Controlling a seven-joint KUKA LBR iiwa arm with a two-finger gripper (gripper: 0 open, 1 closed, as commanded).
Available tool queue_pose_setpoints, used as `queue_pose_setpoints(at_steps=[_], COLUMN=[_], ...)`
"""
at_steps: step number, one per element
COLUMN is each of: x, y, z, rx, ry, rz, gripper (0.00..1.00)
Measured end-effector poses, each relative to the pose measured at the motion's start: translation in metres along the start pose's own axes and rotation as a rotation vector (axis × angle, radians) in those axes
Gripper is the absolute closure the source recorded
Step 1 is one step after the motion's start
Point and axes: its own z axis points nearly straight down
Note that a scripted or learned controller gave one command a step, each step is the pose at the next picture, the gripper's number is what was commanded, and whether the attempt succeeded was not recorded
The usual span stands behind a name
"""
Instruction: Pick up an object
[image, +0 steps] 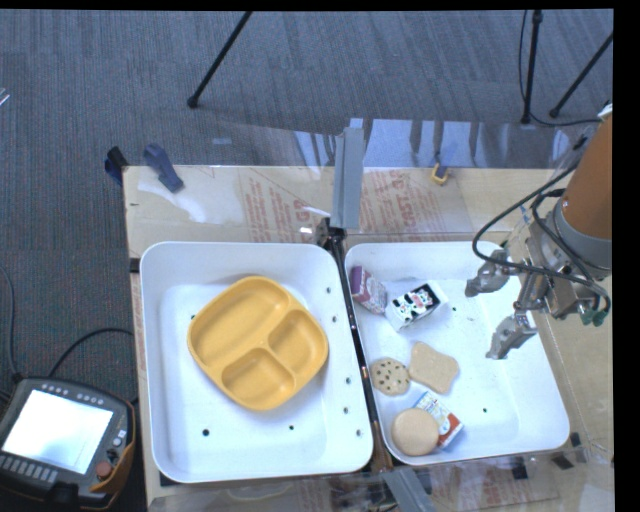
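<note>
Tool (493, 315) with both grey fingers spread and nothing between them, hanging over the right shallow white bin (520, 420), well apart from the black-and-white cow-print carton (416, 304), tan toast slice (434, 367), round speckled cookie (390, 376) and pale round bun (415, 432).

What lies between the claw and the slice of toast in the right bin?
Bare white bin floor. In the camera view, the claw hangs over the right bin, and nothing sits between it and the toast slice.

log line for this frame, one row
gripper open, above right bin, holding nothing | toast, cookie in bin | yellow tray in left bin
</note>
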Motion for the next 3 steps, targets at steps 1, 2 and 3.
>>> queue_pose_setpoints(at_steps=[1,2,3], x=[-0.004,-0.004,-0.013], y=[-0.008,-0.005,0.056], z=[0.191,0.181,0.098], rx=[0.002,0.001,0.000], ry=[-0.011,-0.006,-0.005], rz=[0.046,0.036,-0.297], gripper=[0.00,1.00,1.00])
